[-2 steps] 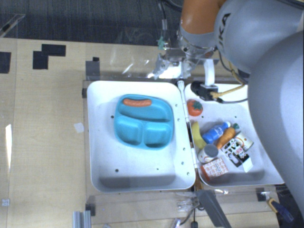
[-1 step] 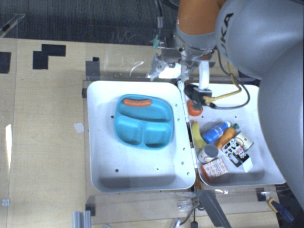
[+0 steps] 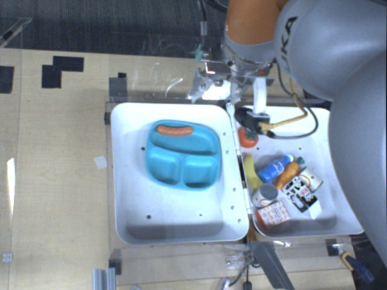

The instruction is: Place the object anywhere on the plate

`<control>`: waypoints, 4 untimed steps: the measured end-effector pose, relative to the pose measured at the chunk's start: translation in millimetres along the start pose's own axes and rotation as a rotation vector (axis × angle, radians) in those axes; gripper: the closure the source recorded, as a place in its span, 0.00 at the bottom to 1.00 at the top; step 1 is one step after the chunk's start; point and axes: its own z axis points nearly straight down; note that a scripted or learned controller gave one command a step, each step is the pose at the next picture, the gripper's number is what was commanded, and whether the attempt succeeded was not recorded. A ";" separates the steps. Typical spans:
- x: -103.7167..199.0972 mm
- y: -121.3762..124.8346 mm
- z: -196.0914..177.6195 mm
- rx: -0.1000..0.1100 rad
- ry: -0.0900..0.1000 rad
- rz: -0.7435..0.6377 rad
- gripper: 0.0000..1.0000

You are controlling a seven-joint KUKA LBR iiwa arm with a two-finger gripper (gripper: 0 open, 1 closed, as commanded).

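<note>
A blue divided plate lies in the left bin. A toy hot dog rests in the plate's far compartment. My gripper hangs over the back edge of the bench, above the wall between the two bins, just right of the plate's far corner. The wrist hides its tips, and I see nothing held in it.
The right bin holds a red tomato, a yellow banana, a blue bottle, a carrot, a small can, a red packet and a black-and-white carton. The big grey arm covers the bin's right side.
</note>
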 end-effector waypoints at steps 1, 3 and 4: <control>0.0 0.0 0.0 0.000 0.000 0.000 0.00; -21.8 -18.3 -26.2 0.000 0.000 0.018 0.00; -21.8 -18.3 -26.2 0.000 0.000 0.018 0.00</control>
